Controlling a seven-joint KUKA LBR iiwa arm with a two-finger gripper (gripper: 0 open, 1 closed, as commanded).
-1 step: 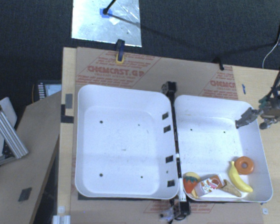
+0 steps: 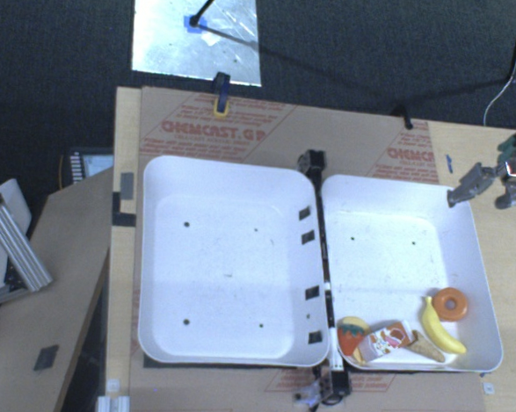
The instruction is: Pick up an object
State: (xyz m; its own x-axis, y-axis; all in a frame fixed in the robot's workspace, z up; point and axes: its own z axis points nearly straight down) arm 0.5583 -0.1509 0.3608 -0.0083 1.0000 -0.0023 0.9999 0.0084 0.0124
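Banana (image 2: 441,329), yellow, curved, beside orange ring (image 2: 450,303) in right bin (image 2: 396,246); tool (image 2: 489,183) above far corner, fingers spread, holding nothing

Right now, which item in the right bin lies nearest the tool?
The orange ring-shaped toy, topmost of the cluster; the banana and the rest lie farther from the tool.

Cut off, overlapped and unclear

The gripper (image 2: 487,188) sits at the right edge, its arm cut off there; its fingers are too small and blurred to read. In the right bin (image 2: 396,246), the printed packet (image 2: 383,342) overlaps the red-and-yellow fruit (image 2: 351,333), its print illegible. The banana (image 2: 440,327) hides part of the orange ring (image 2: 450,303).
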